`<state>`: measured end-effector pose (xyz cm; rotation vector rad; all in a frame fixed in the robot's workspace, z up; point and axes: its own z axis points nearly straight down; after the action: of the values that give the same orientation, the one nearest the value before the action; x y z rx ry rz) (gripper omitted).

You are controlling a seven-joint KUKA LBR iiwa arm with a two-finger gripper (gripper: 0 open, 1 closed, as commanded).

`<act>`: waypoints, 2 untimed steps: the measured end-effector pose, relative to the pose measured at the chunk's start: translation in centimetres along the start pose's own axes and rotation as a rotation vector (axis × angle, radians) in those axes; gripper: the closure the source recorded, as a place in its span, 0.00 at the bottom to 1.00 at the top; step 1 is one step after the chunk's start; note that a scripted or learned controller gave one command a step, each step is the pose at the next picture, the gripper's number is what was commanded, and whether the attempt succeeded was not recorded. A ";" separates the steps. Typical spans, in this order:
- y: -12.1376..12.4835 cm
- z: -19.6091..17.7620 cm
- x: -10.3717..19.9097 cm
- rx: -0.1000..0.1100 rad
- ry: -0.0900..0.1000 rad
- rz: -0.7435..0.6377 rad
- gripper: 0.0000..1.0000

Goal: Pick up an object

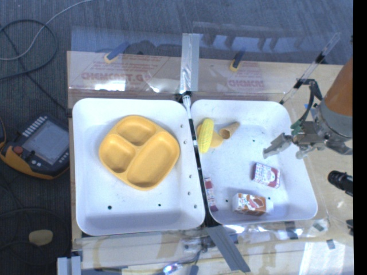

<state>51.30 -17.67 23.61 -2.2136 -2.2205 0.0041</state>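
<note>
From above, my jaws [285,145] hang at the right side of the right bin [298,208], spread open with nothing between them. Below them a small red and white packet [266,175] lies flat, and nearer the front wall a carton [250,204]. A corn cob [205,134] rests by the divider, a cone [229,131] just beside it. The yellow divided plate [139,151] sits in the left bin [92,211].

End effector [282,144] over right bin [287,116]'s right side; packet [266,174] just below-left of it, carton [250,203] further down, corn [205,134] and cone [228,131] well left, divided plate [139,151] in left bin [92,211] far left.
</note>
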 end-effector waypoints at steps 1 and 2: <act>-1.1 13.4 -0.9 -0.010 -0.004 0.038 0.00; -1.1 12.6 -0.9 -0.009 -0.003 0.038 1.00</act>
<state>50.12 -18.50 11.02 -2.2611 -2.1837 -0.0021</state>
